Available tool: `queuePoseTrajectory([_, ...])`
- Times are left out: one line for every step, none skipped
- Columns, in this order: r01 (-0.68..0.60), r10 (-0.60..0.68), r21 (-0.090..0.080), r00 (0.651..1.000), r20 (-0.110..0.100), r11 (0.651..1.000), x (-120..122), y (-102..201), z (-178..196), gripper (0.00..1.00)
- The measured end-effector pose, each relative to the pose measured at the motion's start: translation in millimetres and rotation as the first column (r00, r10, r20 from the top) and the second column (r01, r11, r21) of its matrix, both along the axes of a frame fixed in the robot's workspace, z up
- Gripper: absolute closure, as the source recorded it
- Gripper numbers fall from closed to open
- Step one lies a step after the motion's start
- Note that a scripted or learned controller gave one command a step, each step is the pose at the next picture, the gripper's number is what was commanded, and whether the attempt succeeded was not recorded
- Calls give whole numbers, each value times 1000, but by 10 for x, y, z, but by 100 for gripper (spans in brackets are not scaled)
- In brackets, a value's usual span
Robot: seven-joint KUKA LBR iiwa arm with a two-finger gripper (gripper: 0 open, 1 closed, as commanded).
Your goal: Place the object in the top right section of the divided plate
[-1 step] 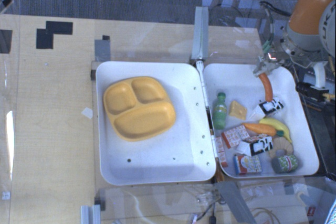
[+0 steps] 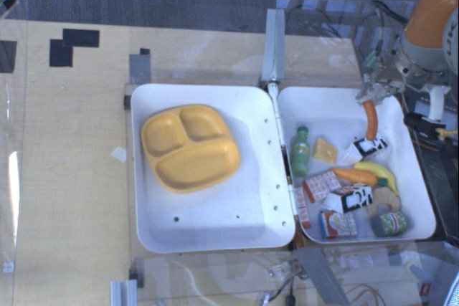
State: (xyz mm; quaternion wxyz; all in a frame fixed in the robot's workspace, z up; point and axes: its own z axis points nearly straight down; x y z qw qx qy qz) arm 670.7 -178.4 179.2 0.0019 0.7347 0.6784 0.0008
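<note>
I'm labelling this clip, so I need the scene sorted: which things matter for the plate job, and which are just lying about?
In the job:
- gripper
- orange sausage, hanging at the fingertips over the right bin
- yellow divided plate in the left bin

Lying about, in the right bin:
- green bottle
- cheese wedge
- carrot
- banana
- can

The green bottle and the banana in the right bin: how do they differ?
The green bottle lies against the bin's left wall, while the banana lies toward its right side. The bottle is green and straight with a lighter label; the banana is yellow and curved. Both lie flat in the right bin.
</note>
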Motion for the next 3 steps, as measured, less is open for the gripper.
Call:
queuePoseTrajectory([35, -35, 0, 999, 1, 999, -61, 321, 1038, 100])
queuePoseTrajectory([268, -268, 2, 963, -4, 963, -189, 664, 417, 100])
queuePoseTrajectory([91, -91, 1, 996, -3, 996, -814, 603, 593, 100])
